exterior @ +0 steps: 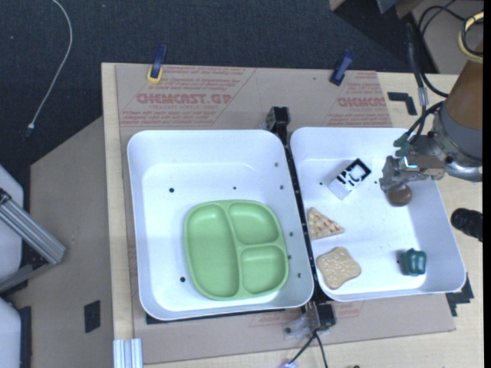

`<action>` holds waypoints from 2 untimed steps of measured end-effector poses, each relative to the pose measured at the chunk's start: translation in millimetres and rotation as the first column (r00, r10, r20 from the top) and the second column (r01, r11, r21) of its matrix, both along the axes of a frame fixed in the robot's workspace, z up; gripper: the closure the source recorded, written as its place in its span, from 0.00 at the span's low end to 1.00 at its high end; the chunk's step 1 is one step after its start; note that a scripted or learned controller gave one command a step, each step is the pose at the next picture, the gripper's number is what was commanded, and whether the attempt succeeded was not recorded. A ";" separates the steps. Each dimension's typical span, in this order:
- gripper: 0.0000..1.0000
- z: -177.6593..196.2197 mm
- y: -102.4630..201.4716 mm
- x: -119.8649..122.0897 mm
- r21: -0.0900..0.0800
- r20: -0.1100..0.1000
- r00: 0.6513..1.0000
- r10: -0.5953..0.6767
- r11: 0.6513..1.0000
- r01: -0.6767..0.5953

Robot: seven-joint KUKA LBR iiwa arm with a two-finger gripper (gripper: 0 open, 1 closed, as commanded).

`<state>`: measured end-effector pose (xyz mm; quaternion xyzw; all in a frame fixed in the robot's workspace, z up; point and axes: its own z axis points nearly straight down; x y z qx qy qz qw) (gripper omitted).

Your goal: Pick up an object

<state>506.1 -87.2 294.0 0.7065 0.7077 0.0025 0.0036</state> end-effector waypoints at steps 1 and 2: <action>1.00 -19.5 49.5 6.0 0.004 -0.012 1.000 0.004 1.000 -0.004; 1.00 -19.7 99.9 22.2 0.002 -0.006 1.000 0.004 1.000 -0.004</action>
